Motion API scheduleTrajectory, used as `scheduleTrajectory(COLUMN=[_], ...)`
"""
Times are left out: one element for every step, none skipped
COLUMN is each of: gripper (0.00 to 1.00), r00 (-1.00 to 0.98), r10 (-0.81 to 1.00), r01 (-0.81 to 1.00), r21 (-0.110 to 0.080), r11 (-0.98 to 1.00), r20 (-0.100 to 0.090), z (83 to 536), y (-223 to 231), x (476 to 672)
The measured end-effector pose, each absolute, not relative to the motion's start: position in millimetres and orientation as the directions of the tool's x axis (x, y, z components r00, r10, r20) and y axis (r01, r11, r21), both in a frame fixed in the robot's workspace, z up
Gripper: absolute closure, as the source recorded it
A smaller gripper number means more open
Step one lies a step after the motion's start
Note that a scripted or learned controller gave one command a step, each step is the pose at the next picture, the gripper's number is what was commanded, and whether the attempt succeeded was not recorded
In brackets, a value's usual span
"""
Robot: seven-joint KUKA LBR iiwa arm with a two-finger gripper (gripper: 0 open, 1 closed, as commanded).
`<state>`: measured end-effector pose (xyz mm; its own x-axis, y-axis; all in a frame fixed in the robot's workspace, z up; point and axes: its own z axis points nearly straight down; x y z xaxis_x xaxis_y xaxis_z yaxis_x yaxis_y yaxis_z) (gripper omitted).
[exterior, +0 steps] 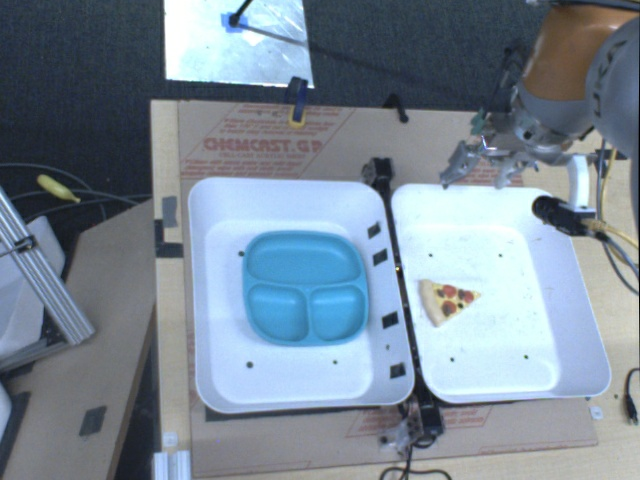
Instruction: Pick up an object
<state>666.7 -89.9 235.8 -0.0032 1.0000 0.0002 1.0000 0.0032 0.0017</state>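
A toy pizza slice (446,300) lies flat in the right bin (560,318), near its left side. My gripper (483,167) hangs above the far edge of that bin, well behind the slice and apart from it. Its two fingers (455,165) are spread apart with nothing between them. The grey arm with its orange band comes in from the upper right.
The left bin (215,268) holds a blue divided plate (303,286) in its middle. Black clips line the seam between the two bins. Both bins rest on a cardboard sheet (260,138). A metal frame (35,268) stands at the far left.
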Motion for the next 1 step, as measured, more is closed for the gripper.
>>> scheduleTrajectory(gripper=[0.0], r00=[0.001], r10=[1.0], r01=[1.0], r21=[-0.006], r11=[-0.001], r20=[0.0], z=[139.6], y=[-118.4], x=[644.5])
